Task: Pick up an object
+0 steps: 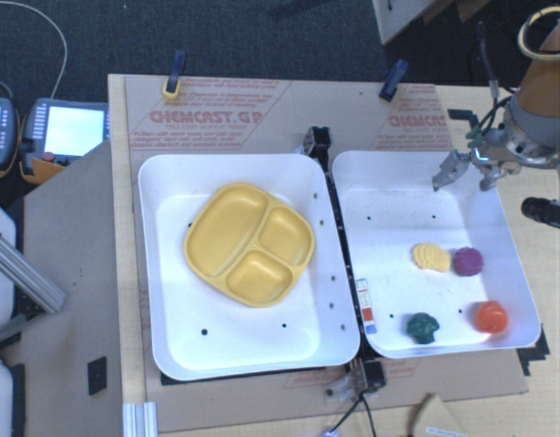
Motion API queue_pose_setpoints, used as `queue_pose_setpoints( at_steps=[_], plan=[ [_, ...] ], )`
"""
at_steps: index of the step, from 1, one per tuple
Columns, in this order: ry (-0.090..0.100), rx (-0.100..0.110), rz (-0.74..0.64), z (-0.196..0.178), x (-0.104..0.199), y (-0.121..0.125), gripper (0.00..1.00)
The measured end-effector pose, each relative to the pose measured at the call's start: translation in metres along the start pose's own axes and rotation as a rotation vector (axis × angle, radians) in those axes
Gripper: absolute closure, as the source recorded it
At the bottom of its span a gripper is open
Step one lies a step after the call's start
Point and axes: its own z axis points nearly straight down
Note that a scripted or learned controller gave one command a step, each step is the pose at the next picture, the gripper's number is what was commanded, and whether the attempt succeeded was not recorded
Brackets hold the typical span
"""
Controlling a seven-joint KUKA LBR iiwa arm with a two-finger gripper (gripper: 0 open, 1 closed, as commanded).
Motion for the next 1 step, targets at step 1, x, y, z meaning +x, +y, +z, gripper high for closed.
queue_pose_setpoints(
  at_steps=[1],
  plan=[
    [0.0,0.001,0.0,0.0637,0.0044,-0.0039,0.0]
  ],
)
